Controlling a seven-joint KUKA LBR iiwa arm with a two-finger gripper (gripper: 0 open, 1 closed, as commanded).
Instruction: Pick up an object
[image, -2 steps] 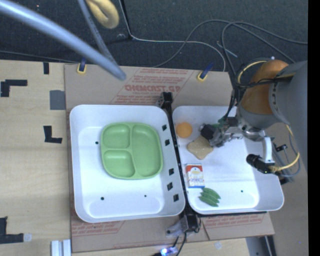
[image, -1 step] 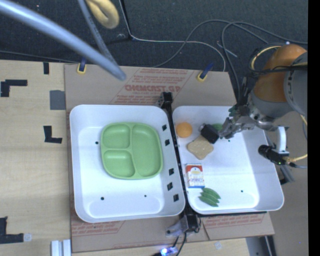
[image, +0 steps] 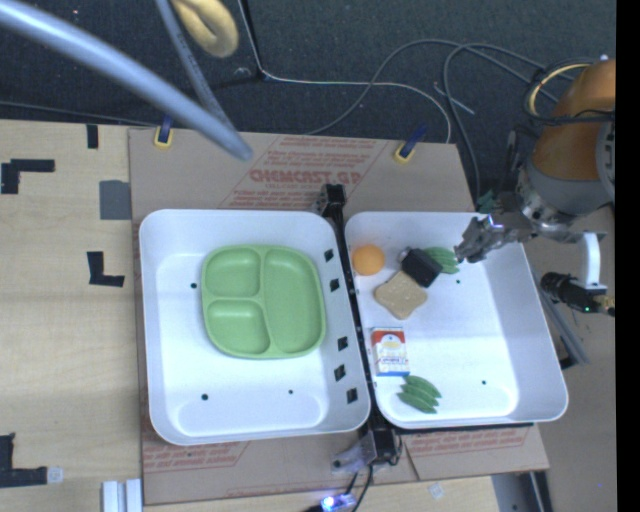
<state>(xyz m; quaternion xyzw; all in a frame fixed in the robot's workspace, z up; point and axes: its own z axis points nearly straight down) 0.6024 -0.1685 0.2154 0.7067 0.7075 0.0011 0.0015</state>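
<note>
Presently the likeliest candidate for pickup is the black object (image: 419, 267), which lies in the right bin (image: 500, 340) just up-right of the tan sponge-like block (image: 400, 295) and appears to touch it. A small green item (image: 443, 260) sits against the black object's far side, and the gripper (image: 476, 242) hangs just beyond that green item, near the bin's upper wall. The state of the fingers cannot be told at this resolution, and nothing is visibly held between them. Left of the black object, close by, rests the orange ball (image: 368, 260); below the tan block lies the red-and-white carton (image: 390, 352), and below that the green pea pod (image: 419, 393). The left bin (image: 165, 330) holds the green divided plate (image: 264, 301), well apart from the cluster. The principal risk is crowding: a descent onto the black object could land the fingers on the adjoining green item or the tan block, producing a double grasp or pushing the pieces aside. A second risk is the ball, which could roll if nudged. The nearby bin wall may also obstruct one finger.
</note>
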